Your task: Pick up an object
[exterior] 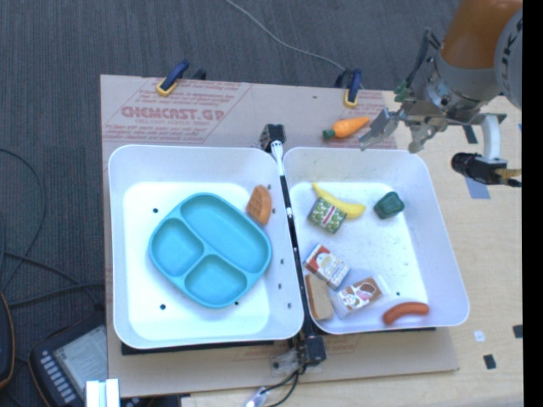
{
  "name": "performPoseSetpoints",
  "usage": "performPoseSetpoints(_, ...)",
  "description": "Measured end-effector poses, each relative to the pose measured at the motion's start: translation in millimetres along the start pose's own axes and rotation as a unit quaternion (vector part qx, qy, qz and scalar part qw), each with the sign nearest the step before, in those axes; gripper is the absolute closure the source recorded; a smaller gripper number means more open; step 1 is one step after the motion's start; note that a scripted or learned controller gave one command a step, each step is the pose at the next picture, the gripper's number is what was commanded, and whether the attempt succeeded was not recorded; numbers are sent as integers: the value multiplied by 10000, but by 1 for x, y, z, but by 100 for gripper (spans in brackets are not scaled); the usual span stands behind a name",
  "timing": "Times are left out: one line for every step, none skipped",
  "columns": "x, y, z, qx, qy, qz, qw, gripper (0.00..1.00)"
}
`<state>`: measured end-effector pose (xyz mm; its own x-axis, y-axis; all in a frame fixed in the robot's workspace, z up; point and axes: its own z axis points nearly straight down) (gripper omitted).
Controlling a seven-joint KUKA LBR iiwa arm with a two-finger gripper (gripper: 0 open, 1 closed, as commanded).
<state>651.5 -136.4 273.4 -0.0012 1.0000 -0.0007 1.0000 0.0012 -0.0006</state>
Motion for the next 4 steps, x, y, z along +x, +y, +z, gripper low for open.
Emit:
performPoseSetpoints(31, -17, 103, 15, 5, 4, 10000, 0)
performPoseSetpoints(32, -24, 185, -32, -6, 1, 10000, 0)
performPoseSetpoints(32, -23, 174, -49, -14, 1, 10000, 100)
performPoseSetpoints(99, -55, 89, -4, 4, -4, 10000, 100)
